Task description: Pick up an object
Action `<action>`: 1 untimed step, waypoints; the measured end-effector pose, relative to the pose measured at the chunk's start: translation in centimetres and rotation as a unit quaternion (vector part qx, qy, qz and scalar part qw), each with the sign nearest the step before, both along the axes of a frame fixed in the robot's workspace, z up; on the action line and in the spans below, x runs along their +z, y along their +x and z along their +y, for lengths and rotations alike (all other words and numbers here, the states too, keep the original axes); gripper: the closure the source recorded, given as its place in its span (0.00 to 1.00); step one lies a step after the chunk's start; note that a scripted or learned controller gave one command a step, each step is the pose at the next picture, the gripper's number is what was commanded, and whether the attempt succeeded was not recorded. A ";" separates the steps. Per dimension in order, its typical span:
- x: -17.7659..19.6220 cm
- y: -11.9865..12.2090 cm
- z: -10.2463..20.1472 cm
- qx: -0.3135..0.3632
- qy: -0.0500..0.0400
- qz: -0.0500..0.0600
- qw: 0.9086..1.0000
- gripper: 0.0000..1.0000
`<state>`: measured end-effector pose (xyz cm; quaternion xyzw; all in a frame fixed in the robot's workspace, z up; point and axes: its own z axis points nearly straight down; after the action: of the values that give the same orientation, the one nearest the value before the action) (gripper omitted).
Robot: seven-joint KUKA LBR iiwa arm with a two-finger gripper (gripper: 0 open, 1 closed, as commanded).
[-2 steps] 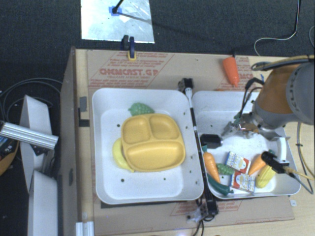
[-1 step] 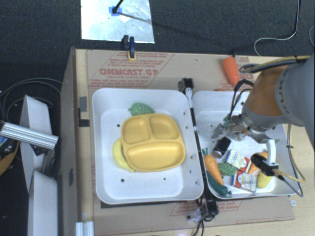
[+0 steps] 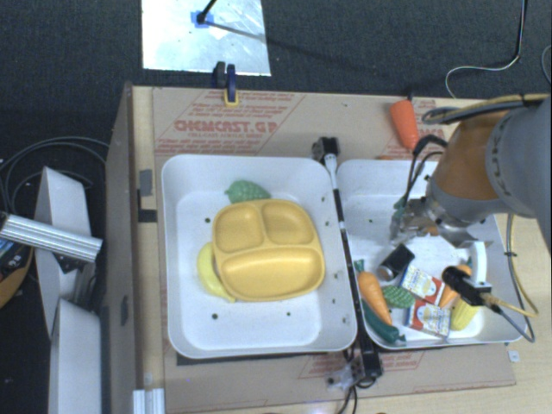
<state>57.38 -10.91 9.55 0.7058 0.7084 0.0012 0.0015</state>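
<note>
Grey arm with orange band point(image 3: 470, 158) reaching in from the right, pincer point(image 3: 410, 222) low over right bin point(image 3: 366, 188); open or closed, cannot tell.

Nearest candidates clustered at that bin's near end: black cylinder point(image 3: 397, 260) just below the pincer, orange carrot point(image 3: 373, 294) beside it, small printed carton point(image 3: 420, 281), corn cob point(image 3: 466, 313) further right.

Best to centre on the black cylinder, descend straight, close across its narrow width, avoid nudging the carrot.

Left bin point(image 3: 185, 231) carrying yellow divided tray point(image 3: 267, 248) over something green point(image 3: 246, 190). Brown cardboard surface point(image 3: 224, 123) beneath; dark carpet point(image 3: 60, 59), loose cables around.
</note>
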 end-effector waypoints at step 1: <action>0.0 0.0 0.0 0.000 0.000 0.000 1.000 0.00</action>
<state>57.38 -10.91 9.54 0.7058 0.7084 0.0012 0.0016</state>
